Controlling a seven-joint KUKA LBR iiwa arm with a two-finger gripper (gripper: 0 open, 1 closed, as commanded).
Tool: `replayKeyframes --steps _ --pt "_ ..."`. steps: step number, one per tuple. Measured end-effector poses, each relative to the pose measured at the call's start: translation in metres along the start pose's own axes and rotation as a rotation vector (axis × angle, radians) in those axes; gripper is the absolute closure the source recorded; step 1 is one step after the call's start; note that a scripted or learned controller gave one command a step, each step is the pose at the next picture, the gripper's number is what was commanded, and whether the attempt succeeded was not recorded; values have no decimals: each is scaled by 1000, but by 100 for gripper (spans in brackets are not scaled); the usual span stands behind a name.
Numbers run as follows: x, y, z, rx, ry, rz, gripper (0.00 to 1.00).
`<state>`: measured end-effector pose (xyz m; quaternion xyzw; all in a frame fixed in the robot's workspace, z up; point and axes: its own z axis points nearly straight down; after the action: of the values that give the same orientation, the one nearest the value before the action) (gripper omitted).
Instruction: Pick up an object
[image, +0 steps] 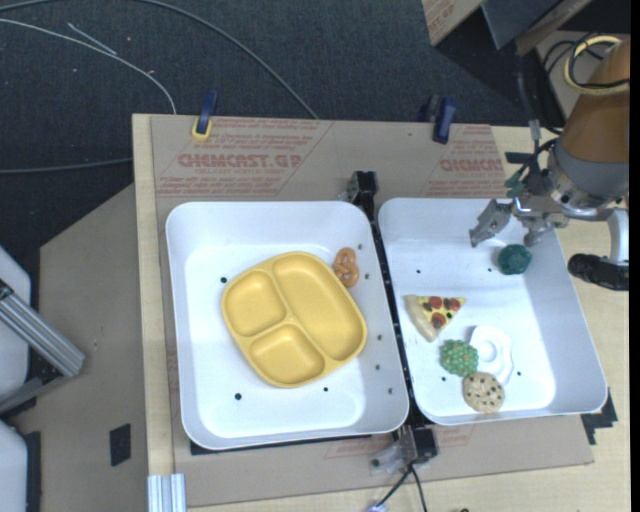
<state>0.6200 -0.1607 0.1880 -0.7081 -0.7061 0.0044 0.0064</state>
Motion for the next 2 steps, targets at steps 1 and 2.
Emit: replayKeyframes --steps 1,2 --pt "0 3 -8 -14 -3 -3 0" --pt "9 -1 40 -9 -1 -4 0"
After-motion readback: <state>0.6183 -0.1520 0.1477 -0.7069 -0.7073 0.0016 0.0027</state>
